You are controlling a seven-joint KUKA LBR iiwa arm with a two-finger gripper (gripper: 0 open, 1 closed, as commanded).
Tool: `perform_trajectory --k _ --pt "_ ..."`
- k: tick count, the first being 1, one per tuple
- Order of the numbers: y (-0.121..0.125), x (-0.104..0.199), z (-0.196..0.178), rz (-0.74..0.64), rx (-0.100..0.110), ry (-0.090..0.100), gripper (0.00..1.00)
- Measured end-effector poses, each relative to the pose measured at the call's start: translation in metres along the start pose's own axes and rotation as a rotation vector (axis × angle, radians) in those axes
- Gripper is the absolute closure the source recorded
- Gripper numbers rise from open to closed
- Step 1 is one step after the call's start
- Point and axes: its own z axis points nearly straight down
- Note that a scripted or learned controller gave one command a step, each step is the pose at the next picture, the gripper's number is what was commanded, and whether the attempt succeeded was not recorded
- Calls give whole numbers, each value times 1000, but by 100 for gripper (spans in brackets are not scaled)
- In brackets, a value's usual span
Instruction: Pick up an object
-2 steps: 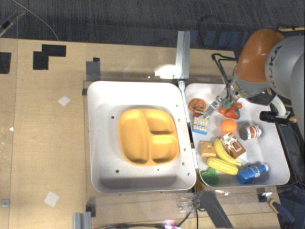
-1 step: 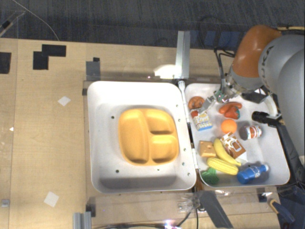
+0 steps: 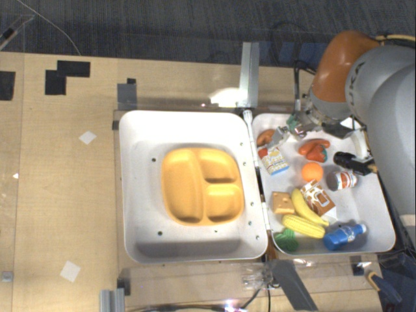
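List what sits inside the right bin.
The right bin holds a banana, corn cob, orange, blue bottle, small cartons, a can and other toy food. The arm covers the bin's far right corner, so anything there is hidden.

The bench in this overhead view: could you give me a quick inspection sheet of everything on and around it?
Surface: wooden bench bearing two white bins.
Job's things: right bin holds toy food: banana, corn, orange, blue bottle, small cartons.
Clutter: left bin holds a yellow divided tray.
Grippers: tool at the right bin's far edge; finger state unclear.
Cables: thin wire on the far-left floor.
Surroundings: dark carpet.
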Motion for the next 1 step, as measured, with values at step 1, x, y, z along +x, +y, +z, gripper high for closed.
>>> perform_trajectory --k 1 --pt "4 3 2 283 -14 -1 0"
